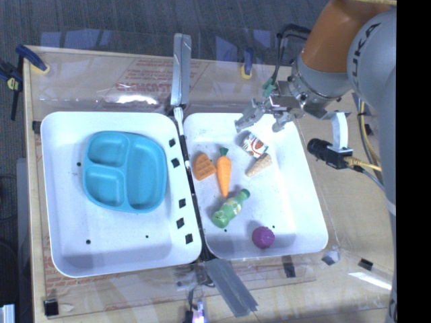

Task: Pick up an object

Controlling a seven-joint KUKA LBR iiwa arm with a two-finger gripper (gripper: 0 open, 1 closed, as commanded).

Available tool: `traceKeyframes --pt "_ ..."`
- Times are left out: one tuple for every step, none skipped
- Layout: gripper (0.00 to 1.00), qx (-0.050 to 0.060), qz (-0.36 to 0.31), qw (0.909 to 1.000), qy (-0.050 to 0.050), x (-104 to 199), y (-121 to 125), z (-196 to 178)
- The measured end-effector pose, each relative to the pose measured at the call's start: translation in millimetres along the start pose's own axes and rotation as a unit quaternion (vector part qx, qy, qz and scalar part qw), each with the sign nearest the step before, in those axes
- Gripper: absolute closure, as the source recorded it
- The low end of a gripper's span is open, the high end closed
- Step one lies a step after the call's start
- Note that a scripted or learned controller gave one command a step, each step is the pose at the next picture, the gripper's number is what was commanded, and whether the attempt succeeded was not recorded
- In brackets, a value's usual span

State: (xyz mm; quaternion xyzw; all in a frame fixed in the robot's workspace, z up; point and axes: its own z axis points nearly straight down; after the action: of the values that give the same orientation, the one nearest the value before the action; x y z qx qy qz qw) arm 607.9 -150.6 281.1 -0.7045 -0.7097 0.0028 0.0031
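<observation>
Round purple ball at front; green bottle, tapered orange carrot behind; hand spread wide, empty.

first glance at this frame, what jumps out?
Probably the big blue divided plate, alone in the left bin. Next, the cluster of toy food in the right bin: an orange carrot near the divider, a green bottle below it, and a purple ball toward the front. The grey arm's gripper hangs over that bin's far edge, just above a small cone-shaped item.
</observation>
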Motion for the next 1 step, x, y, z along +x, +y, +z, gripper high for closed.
traceKeyframes --pt "0.0 0.0 -0.083 0.9966 0.0 -10.8 -19.4 188.2"
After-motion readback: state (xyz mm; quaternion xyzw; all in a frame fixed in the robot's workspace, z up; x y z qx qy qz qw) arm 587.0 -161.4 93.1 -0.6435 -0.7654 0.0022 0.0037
